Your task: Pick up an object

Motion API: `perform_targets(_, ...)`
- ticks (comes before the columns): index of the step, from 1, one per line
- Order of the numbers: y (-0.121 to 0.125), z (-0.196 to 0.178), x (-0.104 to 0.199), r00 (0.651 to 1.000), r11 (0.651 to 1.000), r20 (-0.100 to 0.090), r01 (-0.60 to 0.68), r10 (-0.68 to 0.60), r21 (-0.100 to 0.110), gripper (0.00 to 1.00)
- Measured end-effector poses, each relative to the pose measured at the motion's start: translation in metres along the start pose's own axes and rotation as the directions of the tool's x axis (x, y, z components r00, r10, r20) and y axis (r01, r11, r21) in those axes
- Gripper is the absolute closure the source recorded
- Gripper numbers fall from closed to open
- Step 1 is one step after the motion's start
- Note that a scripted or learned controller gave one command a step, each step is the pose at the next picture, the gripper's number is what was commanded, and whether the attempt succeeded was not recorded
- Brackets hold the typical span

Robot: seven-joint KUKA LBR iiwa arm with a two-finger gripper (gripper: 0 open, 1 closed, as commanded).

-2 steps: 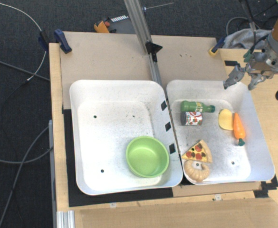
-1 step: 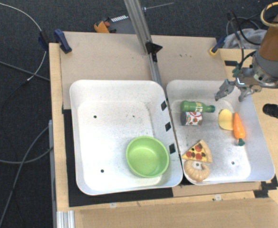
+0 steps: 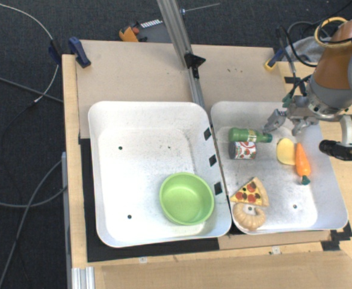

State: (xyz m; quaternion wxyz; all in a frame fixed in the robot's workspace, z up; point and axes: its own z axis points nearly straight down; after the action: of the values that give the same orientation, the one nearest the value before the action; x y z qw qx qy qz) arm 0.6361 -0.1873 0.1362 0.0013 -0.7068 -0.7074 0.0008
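The right bin [image 3: 326,209] holds a green bottle [image 3: 248,136] lying on its side, with a red-and-white can [image 3: 243,150] just in front of it. To their right lie a yellow lemon-like piece [image 3: 286,152] and an orange carrot [image 3: 302,162]. A pizza slice [image 3: 251,193] and a tan ring-shaped pastry [image 3: 249,217] sit near the front edge. My gripper [image 3: 285,125] hangs over the back of this bin, between the bottle's cap and the yellow piece. Its fingers are spread open and hold nothing.
A green bowl [image 3: 186,198] rests in the front right of the left bin [image 3: 103,161]. A slanted metal pole [image 3: 179,29] runs down to the gap between the bins. The grey and orange arm [image 3: 338,59] enters from the right.
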Motion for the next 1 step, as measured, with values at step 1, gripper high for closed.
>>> perform_targets(1,0.0012,-0.0135,-0.0004,1.000,1.000,0.001,0.000,0.000,-0.005,1.00)
